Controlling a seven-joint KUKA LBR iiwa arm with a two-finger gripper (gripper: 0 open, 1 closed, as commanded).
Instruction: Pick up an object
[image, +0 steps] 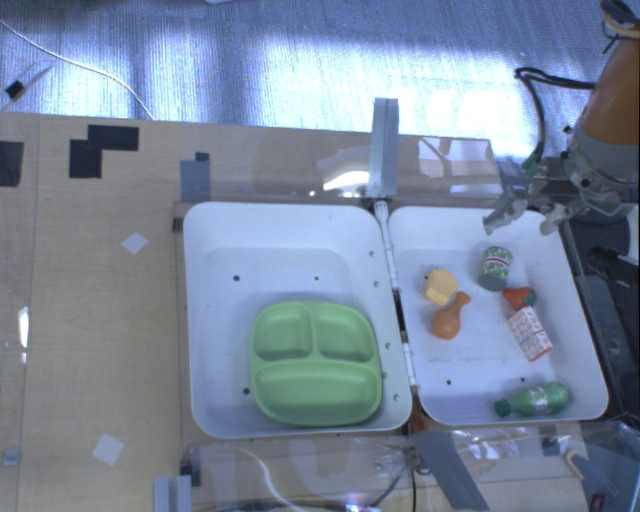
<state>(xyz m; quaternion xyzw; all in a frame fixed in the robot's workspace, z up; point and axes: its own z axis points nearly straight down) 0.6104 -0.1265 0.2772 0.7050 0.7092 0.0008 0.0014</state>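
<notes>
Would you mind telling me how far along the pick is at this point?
Nothing looks picked yet. The gripper hangs open over the right bin's far edge, holding nothing. The can, drumstick, carton and green bottle all lie in that bin. Descent, grasp and lift remain.

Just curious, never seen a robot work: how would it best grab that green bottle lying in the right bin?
Probably from straight above, fingers closing across the middle of the green bottle: it lies on its side, round-bodied, near the right bin's front wall.
</notes>
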